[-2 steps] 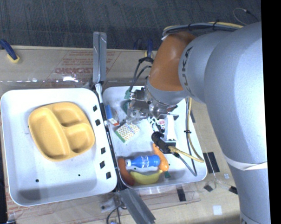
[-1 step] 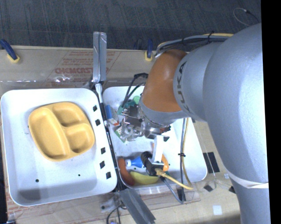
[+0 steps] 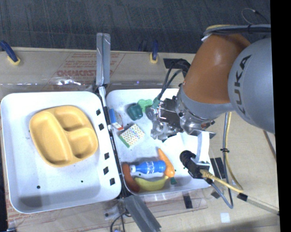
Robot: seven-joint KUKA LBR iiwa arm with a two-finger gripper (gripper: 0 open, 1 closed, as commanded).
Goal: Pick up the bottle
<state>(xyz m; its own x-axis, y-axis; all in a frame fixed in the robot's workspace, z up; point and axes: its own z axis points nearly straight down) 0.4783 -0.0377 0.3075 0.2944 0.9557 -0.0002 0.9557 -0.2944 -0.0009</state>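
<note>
The bottle is blue and white and lies on its side near the front wall of the right bin. It rests among a banana in front of it and an orange carrot at its right end. My gripper hangs over the middle of the right bin, above and behind the bottle and apart from it. Its metal body blocks any view of what lies between the fingers.
A yellow divided plate lies in the left bin. In the right bin sit a teal cup, a green toy and a checkered green-and-white block. A brown item lies left of the bottle.
</note>
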